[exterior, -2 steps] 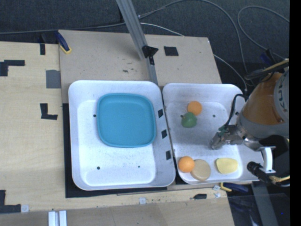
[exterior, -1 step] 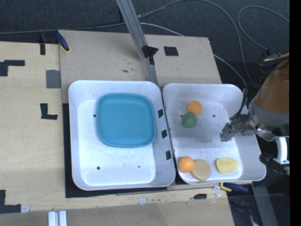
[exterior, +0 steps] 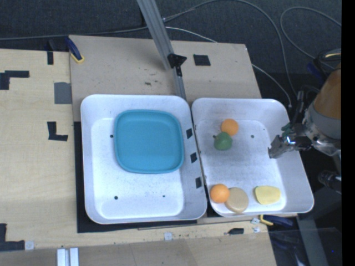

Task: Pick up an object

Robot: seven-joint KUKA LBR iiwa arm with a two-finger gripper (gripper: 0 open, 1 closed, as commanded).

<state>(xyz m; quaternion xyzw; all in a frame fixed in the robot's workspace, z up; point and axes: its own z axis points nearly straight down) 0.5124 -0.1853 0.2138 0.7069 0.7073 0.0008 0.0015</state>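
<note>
Pincer (exterior: pixel 279 146): over the right edge of the right bin (exterior: pixel 252 107), holding nothing; probably narrow, view is poor.
Nearest object: yellow piece (exterior: pixel 268 194), toward the near rim from the pincer.
Others: orange ball (exterior: pixel 229 127) and green ball (exterior: pixel 223 142), left of it.

The left bin (exterior: pixel 94 148) holds a teal plate (exterior: pixel 148 141). In the right bin (exterior: pixel 277 111), an orange ball (exterior: pixel 229 127) touches a green ball (exterior: pixel 223 142); near the front lie another orange ball (exterior: pixel 219 193), a tan disc (exterior: pixel 237 199) and a yellow piece (exterior: pixel 268 194). The gripper (exterior: pixel 279 147) hangs over that bin's right edge.
</note>
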